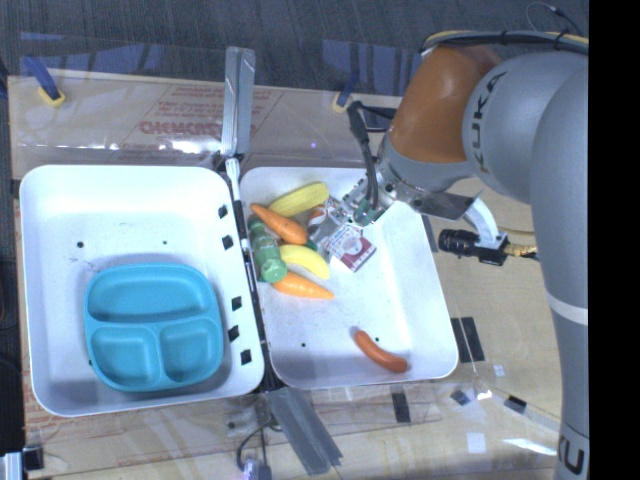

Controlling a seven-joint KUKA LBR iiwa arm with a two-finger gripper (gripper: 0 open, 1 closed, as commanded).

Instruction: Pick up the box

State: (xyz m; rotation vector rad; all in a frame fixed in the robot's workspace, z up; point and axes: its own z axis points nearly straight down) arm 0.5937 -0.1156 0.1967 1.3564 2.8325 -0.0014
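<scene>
Arm (520, 138): we noted the grey body with its orange band reaching in from the right and covering the upper right corner of the right bin; a wide swing from here could have clipped that rim.
Left bin (50, 268): it held a blue divided tray (152, 326) and lay well apart from the work; we saw no risk there.
Right bin (420, 358): its contents crowded toward the upper left, against the wall shared with the left bin, so we judged there was little room to descend cleanly.
Box (350, 247): we found it in the upper middle of the right bin, small, white and dark red, lying tilted just under the gripper; on that slant it could have slid or tipped out of a pinch.
Gripper (362, 211): it sat at the box's upper edge; whether the claw was spread or pressed together we could not tell, and we saw nothing clearly between its tips, so a lift might have come up bare.
Neighbours: a yellow corn cob (298, 200), a carrot (280, 224), a yellow banana (305, 261), a second carrot (302, 287) and a green piece (266, 255) lay beside the box; we feared a closing grasp could catch or shove one instead.
Sausage (380, 351): near the front rim, well apart, no hazard.
</scene>
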